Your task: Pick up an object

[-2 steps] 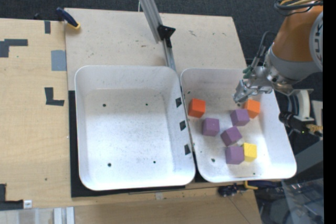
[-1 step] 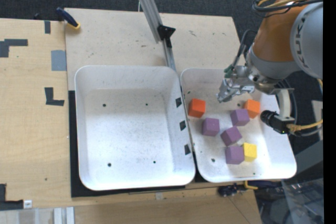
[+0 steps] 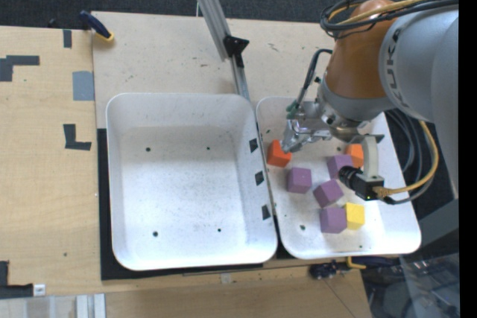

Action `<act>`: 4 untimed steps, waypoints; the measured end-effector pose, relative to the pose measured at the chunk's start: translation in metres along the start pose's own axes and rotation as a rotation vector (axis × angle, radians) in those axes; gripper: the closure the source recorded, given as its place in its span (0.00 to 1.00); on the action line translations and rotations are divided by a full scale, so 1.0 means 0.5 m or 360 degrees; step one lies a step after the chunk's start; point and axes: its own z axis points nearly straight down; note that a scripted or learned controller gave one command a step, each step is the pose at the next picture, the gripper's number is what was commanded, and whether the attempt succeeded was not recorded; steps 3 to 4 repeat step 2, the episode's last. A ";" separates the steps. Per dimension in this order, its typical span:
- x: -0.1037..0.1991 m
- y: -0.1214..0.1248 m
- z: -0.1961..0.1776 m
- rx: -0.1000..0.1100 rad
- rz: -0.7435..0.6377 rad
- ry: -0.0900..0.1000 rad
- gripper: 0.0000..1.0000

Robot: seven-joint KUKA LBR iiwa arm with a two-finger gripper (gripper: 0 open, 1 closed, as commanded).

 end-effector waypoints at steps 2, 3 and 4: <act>0.244 -0.037 -0.032 -0.0002 -0.0005 0.0001 1.00; 0.244 -0.037 -0.032 -0.0002 -0.0005 0.0001 1.00; 0.244 -0.037 -0.032 -0.0002 -0.0005 0.0001 1.00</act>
